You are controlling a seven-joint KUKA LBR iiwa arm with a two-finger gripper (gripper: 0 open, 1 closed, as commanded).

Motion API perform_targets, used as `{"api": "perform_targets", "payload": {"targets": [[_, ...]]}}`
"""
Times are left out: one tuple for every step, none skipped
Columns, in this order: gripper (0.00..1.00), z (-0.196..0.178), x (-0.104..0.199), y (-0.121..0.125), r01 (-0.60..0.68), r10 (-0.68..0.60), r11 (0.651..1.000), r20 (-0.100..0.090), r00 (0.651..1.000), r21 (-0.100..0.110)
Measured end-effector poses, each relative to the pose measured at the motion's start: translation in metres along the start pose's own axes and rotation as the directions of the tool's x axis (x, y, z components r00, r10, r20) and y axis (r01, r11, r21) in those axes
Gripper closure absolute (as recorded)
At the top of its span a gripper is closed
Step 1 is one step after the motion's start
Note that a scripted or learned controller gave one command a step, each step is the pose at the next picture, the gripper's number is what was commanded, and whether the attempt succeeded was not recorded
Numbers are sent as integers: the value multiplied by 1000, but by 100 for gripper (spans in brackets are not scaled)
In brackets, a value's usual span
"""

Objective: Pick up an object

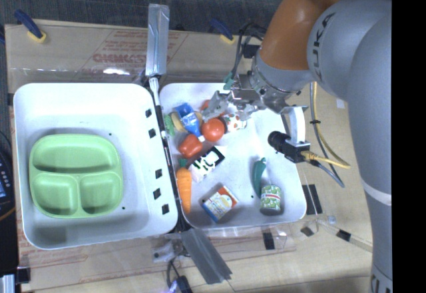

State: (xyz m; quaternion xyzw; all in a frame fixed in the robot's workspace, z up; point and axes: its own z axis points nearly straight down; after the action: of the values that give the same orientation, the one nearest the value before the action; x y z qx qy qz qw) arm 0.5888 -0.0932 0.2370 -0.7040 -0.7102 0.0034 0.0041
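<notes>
While the gripper (229,106), its closure unreadable, hovers over the right bin (293,200), the tomato (213,130) looks light, smooth, best pinched across its middle.

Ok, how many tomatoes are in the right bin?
2. One tomato lies just below the gripper; the other sits lower left of it, above the carrot. The arm may hide more behind it.
</notes>
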Motion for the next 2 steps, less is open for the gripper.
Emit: {"api": "perform_targets", "payload": {"targets": [[0,125,-9,2,60,-60,998,0,998,-5],[0,146,-18,-25,-4,4,1000,-2,1000,-9]]}}
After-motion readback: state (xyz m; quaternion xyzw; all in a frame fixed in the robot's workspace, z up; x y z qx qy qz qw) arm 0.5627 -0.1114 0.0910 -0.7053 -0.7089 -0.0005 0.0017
